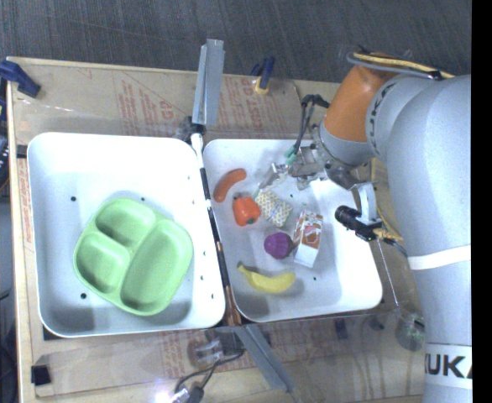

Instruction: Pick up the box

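Your pincer [281, 172] is sitting low over the back part of the right bin [359, 288], coming in from the grey arm [422, 166] with the orange band [351, 107]. Honestly, I can't tell whether it's open or closed from this angle; the tip is small and blurry against the white. Nothing visibly sits in it.

Just in front of the tip you've got a small patterned packet [272, 207], with an orange pepper [245, 211] touching it on the left and a red sausage [229, 184] a bit further back-left. The box [308, 238] you're after is the red and white carton, lying near the middle of the right bin, close to the pincer but apart from it. A purple plum [278, 244] is right up against its left side, and a banana [268, 280] lies near the front.

Over in the left bin [53, 162] there's a green divided plate [133, 256].
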`<state>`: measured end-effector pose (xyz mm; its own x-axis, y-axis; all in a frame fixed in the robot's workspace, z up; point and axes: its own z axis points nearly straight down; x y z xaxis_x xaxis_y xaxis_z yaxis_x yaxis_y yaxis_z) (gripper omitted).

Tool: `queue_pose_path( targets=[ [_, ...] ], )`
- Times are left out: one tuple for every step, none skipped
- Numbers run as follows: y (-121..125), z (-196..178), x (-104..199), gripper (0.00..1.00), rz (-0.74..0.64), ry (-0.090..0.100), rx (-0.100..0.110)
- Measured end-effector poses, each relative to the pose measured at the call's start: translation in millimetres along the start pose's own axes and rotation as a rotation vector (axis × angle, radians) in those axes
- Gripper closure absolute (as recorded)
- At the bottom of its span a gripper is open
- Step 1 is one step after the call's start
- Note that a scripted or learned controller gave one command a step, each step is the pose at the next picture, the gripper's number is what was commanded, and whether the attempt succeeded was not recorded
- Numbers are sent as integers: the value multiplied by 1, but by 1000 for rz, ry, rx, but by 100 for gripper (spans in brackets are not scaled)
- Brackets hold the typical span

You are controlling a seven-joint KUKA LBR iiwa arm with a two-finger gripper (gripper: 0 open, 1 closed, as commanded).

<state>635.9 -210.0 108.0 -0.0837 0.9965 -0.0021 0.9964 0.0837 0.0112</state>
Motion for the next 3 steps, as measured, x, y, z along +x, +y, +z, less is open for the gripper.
queue_pose_path(
  targets=[
    [-45,16,32,0,-134,5,15],
    [-44,6,32,100,-137,3,16],
    [-44,6,32,0,-138,3,16]
  ],
)
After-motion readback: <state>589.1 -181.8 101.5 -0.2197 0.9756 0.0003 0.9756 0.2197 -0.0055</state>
